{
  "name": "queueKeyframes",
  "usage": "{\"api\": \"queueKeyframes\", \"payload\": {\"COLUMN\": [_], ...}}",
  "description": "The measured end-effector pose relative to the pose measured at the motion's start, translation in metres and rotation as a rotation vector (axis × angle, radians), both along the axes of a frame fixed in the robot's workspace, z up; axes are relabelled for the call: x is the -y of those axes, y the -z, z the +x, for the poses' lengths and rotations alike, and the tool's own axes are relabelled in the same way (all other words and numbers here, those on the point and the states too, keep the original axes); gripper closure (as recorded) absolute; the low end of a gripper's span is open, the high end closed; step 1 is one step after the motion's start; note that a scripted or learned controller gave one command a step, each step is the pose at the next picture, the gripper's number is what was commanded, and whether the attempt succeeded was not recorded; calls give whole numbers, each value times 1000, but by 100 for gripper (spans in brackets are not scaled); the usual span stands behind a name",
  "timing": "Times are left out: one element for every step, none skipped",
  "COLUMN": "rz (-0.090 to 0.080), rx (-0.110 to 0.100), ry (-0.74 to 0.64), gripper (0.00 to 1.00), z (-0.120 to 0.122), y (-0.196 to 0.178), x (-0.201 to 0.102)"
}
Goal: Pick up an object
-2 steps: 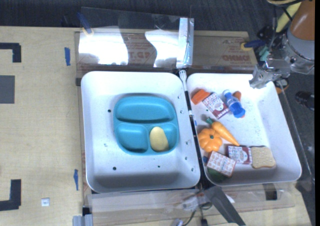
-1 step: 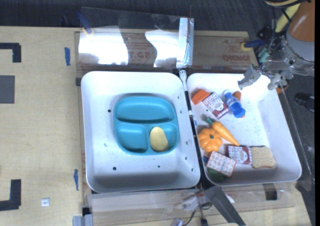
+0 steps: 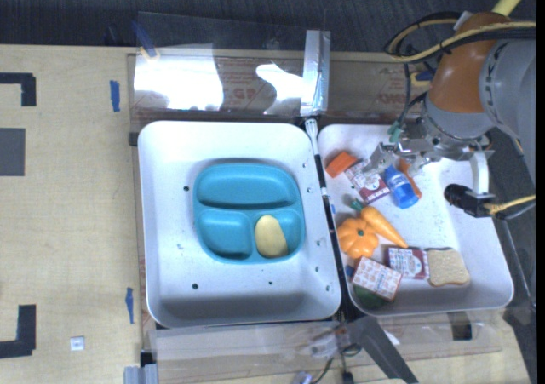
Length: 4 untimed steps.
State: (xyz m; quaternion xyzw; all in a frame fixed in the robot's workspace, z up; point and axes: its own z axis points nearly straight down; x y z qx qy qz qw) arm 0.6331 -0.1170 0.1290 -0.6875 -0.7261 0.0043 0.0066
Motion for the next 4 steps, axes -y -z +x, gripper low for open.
{"api": "queueKeyframes", "payload": {"rz": [-4,-4,-5,-7], "rx": [38,39,47,51], "ry": [-25,-26,-28,-29], "gripper": [0,0,100,100], "z": [23,23,26,27], "y": [29,31,18,7], "x": [18,18,17,17]}}
